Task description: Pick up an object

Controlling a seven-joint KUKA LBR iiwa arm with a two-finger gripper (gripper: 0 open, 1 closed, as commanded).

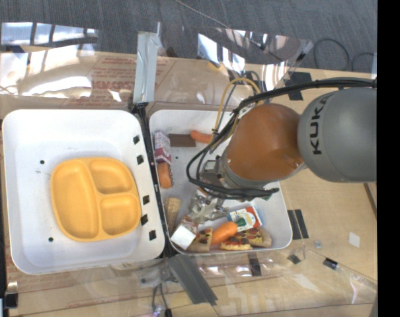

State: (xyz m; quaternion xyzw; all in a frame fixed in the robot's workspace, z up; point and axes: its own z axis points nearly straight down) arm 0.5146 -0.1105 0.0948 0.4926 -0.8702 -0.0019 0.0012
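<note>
My gripper (pixel 205 210) hangs low over the middle of the right bin (pixel 279 210), under the orange wrist band. Its metal fingers sit just above a pile of toy food at the bin's front: an orange carrot (pixel 224 232), a pizza slice (pixel 238 244), a small carton (pixel 248 217) and a white block (pixel 182 236). I see nothing clearly between the fingers. Along the bin's left side lie a hot dog (pixel 164 174), a bread piece (pixel 172 209) and a red-and-white packet (pixel 161 146). A brown bar (pixel 180 139) and an orange sausage (pixel 201 137) lie at the back.
The left bin (pixel 21 144) holds a yellow divided plate (pixel 94 198). The arm's grey body (pixel 338 137) covers the right bin's right half. Black cables (pixel 206 157) loop beside the wrist. A clear plastic wall (pixel 186 78) stands behind the bins.
</note>
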